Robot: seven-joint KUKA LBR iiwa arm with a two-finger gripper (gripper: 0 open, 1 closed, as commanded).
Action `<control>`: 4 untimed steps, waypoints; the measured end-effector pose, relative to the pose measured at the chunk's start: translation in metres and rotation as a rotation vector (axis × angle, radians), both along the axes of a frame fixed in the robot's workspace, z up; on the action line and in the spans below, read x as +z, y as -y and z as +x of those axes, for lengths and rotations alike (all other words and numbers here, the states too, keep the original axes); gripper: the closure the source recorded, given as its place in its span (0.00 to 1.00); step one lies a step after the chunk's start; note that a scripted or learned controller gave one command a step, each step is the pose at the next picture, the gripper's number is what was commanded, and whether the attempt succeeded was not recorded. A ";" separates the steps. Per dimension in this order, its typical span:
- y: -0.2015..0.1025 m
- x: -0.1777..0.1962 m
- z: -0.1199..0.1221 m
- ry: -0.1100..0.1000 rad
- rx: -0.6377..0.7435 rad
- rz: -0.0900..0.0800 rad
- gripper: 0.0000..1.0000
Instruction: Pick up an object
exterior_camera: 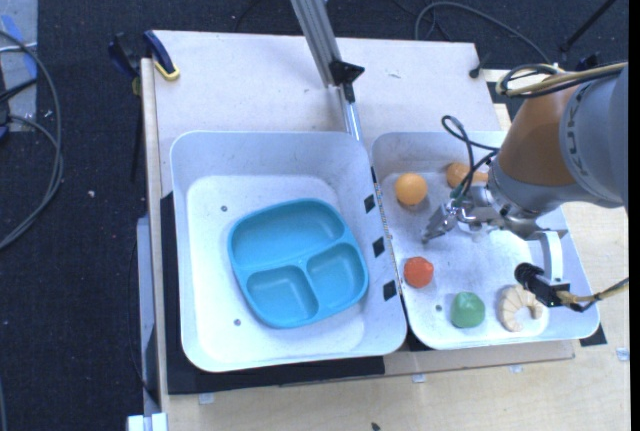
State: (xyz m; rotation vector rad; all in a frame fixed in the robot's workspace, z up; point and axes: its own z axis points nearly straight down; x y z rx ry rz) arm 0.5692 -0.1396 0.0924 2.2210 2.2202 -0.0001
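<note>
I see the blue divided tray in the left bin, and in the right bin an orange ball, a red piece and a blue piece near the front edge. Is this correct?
Not quite. The piece near the front edge of the right bin is green, not blue, as the camera view shows. The rest holds: the blue divided tray lies in the left bin, and the orange ball and red piece lie in the right bin.

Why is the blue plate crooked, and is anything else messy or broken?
The blue tray sits turned at an angle in the left bin, not lined up with its sides. Otherwise nothing looks spilled or broken. In the right bin, the orange ball, red piece, green piece and pale shrimp-like piece lie apart.
</note>
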 end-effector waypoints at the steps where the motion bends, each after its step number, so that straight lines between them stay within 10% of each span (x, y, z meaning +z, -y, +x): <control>1: 0.001 0.013 0.002 0.006 -0.001 -0.003 1.00; 4: 0.006 0.168 -0.015 0.005 0.003 -0.002 1.00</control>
